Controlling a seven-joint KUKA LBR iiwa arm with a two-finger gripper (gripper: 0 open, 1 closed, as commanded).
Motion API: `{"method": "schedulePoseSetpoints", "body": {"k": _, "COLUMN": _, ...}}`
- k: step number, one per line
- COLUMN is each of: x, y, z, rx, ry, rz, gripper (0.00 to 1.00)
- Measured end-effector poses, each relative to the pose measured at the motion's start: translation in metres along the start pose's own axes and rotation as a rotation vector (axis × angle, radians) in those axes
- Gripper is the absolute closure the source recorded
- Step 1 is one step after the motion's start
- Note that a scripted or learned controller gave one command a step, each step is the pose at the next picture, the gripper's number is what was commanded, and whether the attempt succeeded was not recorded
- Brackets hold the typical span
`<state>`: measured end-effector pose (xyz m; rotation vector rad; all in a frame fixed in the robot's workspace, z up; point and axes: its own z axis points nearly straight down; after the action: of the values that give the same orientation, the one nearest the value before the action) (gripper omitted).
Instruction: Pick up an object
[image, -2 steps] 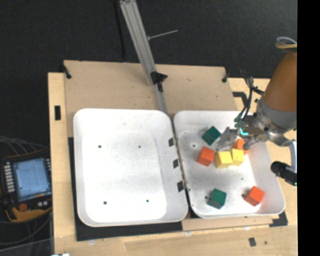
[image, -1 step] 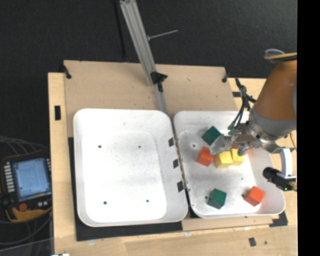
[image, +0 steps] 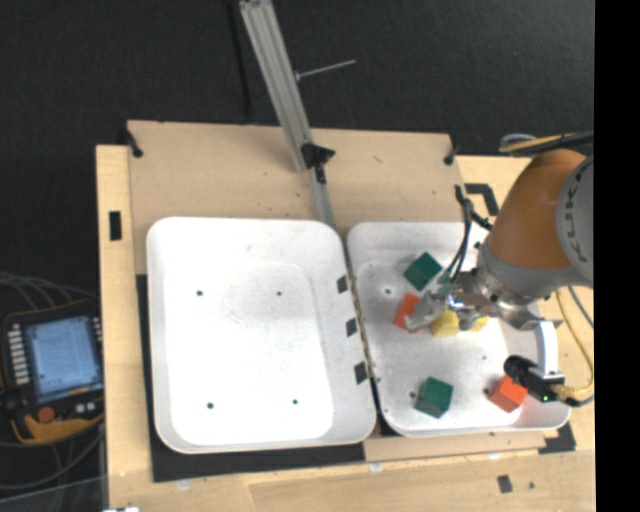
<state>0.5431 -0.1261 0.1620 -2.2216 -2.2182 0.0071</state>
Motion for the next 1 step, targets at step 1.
{"method": "schedulePoseSetpoints", "body": {"k": 1, "x": -0.0017, "y": 0.0071, "z": 0.0352, "rx": -0.027, "ry": -0.006, "rz": -0.001, "gripper": 0.0}}
